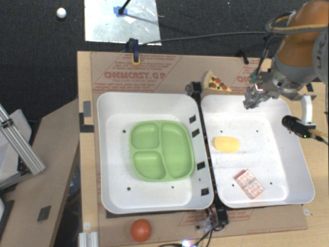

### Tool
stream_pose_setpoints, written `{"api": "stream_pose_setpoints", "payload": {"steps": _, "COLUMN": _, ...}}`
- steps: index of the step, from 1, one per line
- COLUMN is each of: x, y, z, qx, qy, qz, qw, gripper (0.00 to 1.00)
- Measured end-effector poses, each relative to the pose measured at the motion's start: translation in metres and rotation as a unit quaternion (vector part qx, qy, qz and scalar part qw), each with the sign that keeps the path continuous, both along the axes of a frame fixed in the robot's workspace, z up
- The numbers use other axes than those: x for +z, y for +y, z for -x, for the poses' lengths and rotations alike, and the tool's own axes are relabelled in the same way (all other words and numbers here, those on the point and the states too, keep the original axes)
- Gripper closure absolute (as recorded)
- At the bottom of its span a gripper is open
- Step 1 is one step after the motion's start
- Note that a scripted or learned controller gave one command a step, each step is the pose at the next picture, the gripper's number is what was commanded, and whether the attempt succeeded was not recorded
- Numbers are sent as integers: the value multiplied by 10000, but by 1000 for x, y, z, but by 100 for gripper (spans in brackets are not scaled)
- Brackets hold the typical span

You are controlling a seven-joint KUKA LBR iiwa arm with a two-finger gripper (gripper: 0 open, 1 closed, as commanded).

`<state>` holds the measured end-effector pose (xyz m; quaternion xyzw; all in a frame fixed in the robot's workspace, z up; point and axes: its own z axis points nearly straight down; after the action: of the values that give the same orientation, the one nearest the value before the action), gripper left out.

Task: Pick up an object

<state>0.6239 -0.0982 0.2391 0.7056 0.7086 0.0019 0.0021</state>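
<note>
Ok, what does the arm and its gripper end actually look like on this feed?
The grey metal arm has a broad rounded orange band above the wrist. Thin dark cables loop beside it. The small dark-grey two-finger gripper is compact, with a faint teal spot near it; finer markings are too blurred to read.

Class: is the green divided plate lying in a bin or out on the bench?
In: the green divided plate lies flat inside the left bin.

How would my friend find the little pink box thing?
Look in the right white bin, the one without the green plate. Near its front edge lies a small pink box, tilted. Its only neighbour is a smooth yellow lump; the box is flat, patterned and square-cornered.
</note>
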Motion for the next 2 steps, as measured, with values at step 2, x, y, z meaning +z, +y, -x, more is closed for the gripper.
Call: {"api": "stream_pose_setpoints", "payload": {"steps": 2, "x": -8, "y": 116, "z": 33, "qx": 24, "qy": 32, "qz": -10, "qw": 10000, "gripper": 100}}
